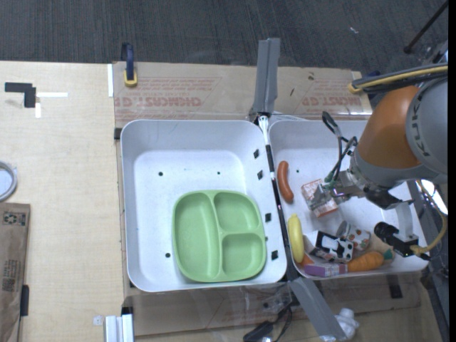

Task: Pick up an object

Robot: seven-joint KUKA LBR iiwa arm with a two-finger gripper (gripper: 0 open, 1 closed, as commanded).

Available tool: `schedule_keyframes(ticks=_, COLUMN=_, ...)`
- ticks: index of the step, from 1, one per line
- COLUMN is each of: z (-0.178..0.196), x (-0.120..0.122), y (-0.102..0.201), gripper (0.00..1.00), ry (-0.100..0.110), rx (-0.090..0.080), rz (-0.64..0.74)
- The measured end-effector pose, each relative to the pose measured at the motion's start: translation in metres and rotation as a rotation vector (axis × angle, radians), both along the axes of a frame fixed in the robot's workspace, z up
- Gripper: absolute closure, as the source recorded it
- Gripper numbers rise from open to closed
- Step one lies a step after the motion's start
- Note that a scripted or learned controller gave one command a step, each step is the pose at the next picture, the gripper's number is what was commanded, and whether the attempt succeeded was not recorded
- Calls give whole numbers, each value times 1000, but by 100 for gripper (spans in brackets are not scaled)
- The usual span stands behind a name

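While the grey arm [420, 130] with its orange band reaches in from the right over the right-hand bin [308, 137], its gripper [333, 189] hangs low in the middle of that bin, right at a small reddish carton [320, 197] that lies tilted on the bin floor. The carton sits just at the tip of the tool, touching or nearly so, but whether it is actually pinched cannot be told from this angle, and the tool's state, clenched or released, cannot be told either. Left of the carton, a little apart, a red-orange sausage [285, 181] lies lengthwise near the bin's left wall. Below it a yellow banana [296, 238] runs along the same wall. Toward the near edge, below the gripper, a black-and-white toy [335, 246] rests among clutter, with an orange carrot [365, 262] just beside it and a pinkish stick-shaped item [324, 269] along the front wall. Across the divider, the left-hand bin [142, 191] holds a light green compartment plate [219, 235], three sections, lying flat toward the near right part of that bin. Both bins stand on a wooden bench [57, 191].
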State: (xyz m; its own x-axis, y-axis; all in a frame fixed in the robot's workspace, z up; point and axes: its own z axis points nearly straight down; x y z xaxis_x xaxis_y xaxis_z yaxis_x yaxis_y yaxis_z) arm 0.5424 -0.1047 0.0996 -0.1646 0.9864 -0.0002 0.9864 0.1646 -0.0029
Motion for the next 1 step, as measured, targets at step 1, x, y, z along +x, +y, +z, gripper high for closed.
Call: schedule_keyframes(ticks=1, z=91, x=34, y=32, gripper=100, ry=-1, rx=-1, rz=52)
